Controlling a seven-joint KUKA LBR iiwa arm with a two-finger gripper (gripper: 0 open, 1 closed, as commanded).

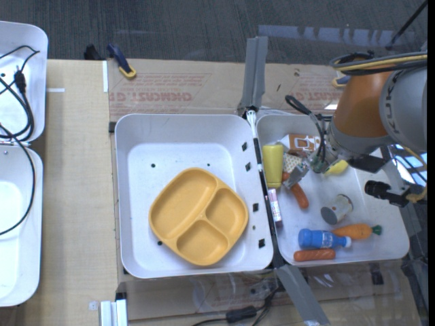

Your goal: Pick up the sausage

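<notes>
In the right bin (pixel 394 250) a short orange-red sausage (pixel 300 197) lies at a slant near the left wall. My gripper (pixel 297 176) hangs low just above the sausage's upper end, and the view does not settle whether it touches. A second, longer red sausage-like piece (pixel 315 255) lies along the bin's front edge. The grey arm with its orange band (pixel 360 107) comes in from the right, over the back of this bin.
Around the gripper are a yellow bottle (pixel 273 164), a pen (pixel 274 206), a banana (pixel 336 167) and a small box (pixel 302 143). A can (pixel 337 209), a carrot (pixel 355 231) and a blue bottle (pixel 321 238) lie nearer the front. The left bin (pixel 136 148) holds a yellow divided plate (pixel 198 216).
</notes>
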